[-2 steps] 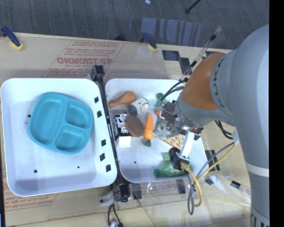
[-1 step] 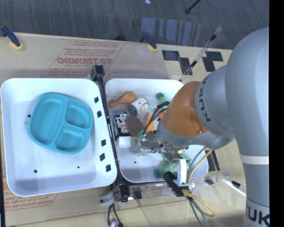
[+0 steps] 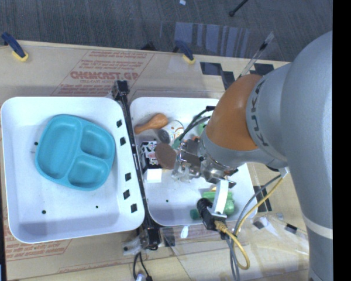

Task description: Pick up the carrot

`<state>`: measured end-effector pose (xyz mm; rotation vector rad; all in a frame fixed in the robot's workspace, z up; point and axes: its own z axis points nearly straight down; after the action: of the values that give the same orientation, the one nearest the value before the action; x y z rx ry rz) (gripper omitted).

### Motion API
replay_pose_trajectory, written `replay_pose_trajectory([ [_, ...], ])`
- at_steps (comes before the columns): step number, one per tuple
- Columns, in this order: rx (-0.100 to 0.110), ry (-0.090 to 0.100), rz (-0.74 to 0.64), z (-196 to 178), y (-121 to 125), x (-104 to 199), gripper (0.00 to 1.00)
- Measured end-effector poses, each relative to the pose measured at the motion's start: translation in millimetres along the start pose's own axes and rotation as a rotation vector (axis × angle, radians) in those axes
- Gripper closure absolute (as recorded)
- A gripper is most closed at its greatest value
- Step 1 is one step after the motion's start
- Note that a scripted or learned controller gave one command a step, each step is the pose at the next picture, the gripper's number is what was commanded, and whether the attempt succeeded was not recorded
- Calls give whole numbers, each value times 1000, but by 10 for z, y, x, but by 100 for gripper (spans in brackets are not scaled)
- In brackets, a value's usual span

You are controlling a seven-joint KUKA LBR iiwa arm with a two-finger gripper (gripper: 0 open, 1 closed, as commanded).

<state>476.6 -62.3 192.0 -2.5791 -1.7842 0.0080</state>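
The carrot (image 3: 152, 122), orange-brown and slightly curved, lies in the upper left corner of the right bin (image 3: 169, 215). My gripper (image 3: 185, 167) hangs low over the middle of that bin, below and to the right of the carrot and apart from it. The grey arm with its orange band (image 3: 234, 122) covers much of the bin's right half.
Under and beside the gripper lie a brown round piece (image 3: 164, 155), a white cube (image 3: 154, 175) and a black-and-white item (image 3: 148, 150). A green object (image 3: 224, 204) sits near the bin's lower right. The left bin (image 3: 23, 215) holds a blue divided plate (image 3: 76, 151).
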Motion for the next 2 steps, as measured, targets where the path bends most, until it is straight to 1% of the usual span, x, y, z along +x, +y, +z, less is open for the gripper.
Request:
replay_pose_trajectory([
  [1, 2, -1, 1, 8, -3, -5, 0],
  [2, 0, 2, 42, 879, 400, -363, 0],
])
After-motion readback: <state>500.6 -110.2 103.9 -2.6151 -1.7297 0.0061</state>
